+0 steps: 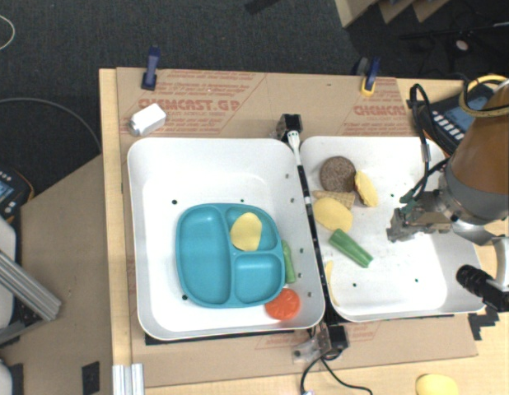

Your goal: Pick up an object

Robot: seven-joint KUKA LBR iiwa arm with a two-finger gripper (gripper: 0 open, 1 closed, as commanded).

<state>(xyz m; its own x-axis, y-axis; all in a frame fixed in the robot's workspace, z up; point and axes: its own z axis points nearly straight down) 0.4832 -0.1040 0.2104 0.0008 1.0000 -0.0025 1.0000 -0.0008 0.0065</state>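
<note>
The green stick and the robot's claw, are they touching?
Apart. In the camera view, bare white bin floor shows between the green stick and the gripper, which sits to the stick's right.

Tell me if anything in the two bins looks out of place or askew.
Mostly tidy. The odd ones: a green strip is wedged upright between the blue tray and the left bin's wall, and an orange-red piece sits off the tray at its corner.

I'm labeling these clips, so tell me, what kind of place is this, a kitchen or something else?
Most likely a robot lab bench, not a kitchen: a robot arm reaches over two white bins of toy food on a clamped cardboard board, with cables and dark carpet around.
</note>
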